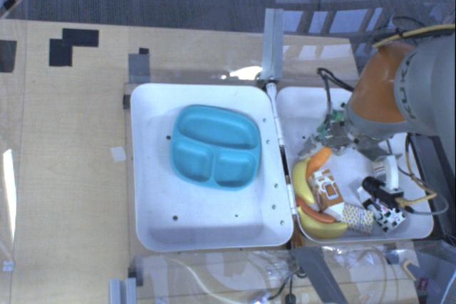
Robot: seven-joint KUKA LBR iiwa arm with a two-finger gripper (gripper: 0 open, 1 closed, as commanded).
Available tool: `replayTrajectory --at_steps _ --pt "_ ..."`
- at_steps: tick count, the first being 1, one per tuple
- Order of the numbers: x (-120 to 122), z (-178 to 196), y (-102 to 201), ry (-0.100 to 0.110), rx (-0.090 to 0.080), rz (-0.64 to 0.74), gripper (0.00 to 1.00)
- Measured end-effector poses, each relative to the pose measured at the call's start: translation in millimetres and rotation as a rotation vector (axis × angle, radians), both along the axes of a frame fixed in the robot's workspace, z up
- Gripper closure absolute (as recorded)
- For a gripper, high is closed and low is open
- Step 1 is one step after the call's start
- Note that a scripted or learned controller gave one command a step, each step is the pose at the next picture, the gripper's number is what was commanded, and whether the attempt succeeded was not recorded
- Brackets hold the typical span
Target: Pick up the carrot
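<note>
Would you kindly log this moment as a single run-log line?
arm: over right bin | gripper: by carrot tip | carrot: lying beside banana | plate: left bin

The worktop (64,174) is pale wood grain, marked with a few black squares (71,45) at its far left. Both bins are white — the left bin (149,153) holds a sky-blue divided plate (214,146). In the right bin (417,224), a carrot (318,159) shows bright orange, lying against a yellow banana (305,189). A small box (326,189) is brown and white, and a black-and-white chequered piece (388,218) sits at the near right. The arm (420,82) is grey with an orange band (377,85).
</note>
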State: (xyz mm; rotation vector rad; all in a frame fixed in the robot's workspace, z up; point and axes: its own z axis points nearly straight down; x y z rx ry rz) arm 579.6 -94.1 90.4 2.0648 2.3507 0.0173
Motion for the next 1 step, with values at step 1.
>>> replayTrajectory --at_steps 1 --pt "2.8 12.3 1.7 -0.007 0.002 0.003 1.0"
